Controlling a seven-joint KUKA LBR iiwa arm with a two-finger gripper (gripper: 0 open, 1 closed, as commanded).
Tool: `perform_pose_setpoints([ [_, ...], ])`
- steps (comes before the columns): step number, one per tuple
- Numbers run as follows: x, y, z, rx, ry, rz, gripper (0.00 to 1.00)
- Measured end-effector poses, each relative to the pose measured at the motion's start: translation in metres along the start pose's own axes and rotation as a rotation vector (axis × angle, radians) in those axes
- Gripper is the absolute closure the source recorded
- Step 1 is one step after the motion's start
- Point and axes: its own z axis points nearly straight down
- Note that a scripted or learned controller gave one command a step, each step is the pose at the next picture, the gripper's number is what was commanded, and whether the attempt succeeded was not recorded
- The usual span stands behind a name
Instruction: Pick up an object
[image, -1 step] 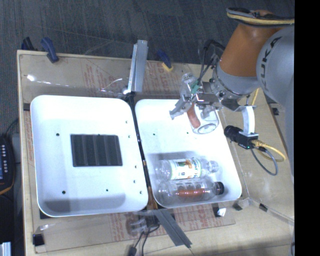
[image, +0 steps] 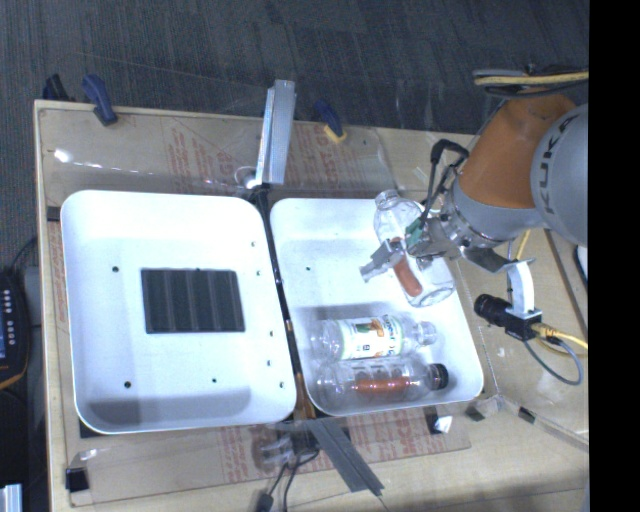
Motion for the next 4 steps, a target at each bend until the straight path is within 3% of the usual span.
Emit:
perform_pose_setpoints([
  [1,-0.020,0.036,0.017,-0.003,-0.002,-0.115,0.00],
  [2,-0.024,0.070,0.007,-0.005,-0.003,-0.224,0.00],
  [3,-0.028,0.092,0.004,-0.006,-0.004,-0.267,0.00],
  [4,-0.007,0.096,0.017,-0.003,-0.002,-0.500,0.00],
])
